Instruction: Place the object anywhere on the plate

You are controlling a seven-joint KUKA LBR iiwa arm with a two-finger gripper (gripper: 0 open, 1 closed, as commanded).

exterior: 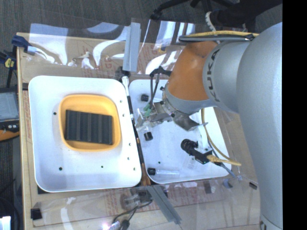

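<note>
One black object (148,136) lies by the end effector (144,121).

Plate (89,101) in L bin (81,169), R bin (175,158) beside

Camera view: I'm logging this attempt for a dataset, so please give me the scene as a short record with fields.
left bin: holds a yellow plate with a dark ridged panel in its middle
right bin: three small black pieces, far, middle, near
arm: reaches over the right bin
gripper: low at the right bin's left side, close to the divider
task state: black pieces lie in the right bin, none on the plate
</note>
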